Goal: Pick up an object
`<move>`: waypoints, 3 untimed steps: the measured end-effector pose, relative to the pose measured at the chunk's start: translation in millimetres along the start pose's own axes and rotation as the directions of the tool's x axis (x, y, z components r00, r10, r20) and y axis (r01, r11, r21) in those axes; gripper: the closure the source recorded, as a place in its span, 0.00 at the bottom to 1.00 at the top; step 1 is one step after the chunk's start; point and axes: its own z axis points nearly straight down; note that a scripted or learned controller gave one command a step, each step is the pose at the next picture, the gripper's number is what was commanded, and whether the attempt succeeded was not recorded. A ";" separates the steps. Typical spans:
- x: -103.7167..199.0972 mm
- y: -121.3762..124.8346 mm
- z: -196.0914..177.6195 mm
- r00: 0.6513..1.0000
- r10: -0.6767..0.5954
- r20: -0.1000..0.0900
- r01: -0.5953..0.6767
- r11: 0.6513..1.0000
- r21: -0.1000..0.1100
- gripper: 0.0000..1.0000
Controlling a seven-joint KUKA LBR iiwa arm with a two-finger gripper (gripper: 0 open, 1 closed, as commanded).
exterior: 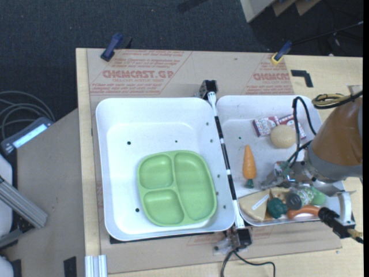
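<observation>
1. White plastic everywhere: two shallow bins side by side, and I'm looking down on them from above. The left bin [115,154] carries a green divided plate [176,187] and nothing I'd go after.
2. The right bin [236,111] is where the pickings are. A carrot [248,163] lies near the middle wall, a pale round bread roll [282,136] sits further back, and a red-and-white packet [270,124] rests just beside that roll.
3. At the near edge of that bin there's a crowded heap [282,203]: something dark green, something orange, a pale wedge, all touching. I can't name each piece.
4. My arm [337,146] reaches in from the right, and the gripper [286,175] is low over the bin, just above that heap and near the carrot.
5. Whether the claw is released or clenched, I honestly cannot tell; cables and metal blur together there.
6. Progress, as I judge it: the approach looks made, but I see nothing lifted. The grasp and the lift are both left to do.
7. Risk: that clutter could foul a clean grab.
</observation>
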 end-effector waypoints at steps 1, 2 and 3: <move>21.2 17.2 0.3 1.000 -0.001 0.000 0.001 1.000 0.000 0.00; 49.3 70.1 -0.6 1.000 0.001 0.004 -0.001 1.000 -0.003 0.00; 50.5 70.5 -10.2 1.000 0.000 0.003 0.000 1.000 -0.004 1.00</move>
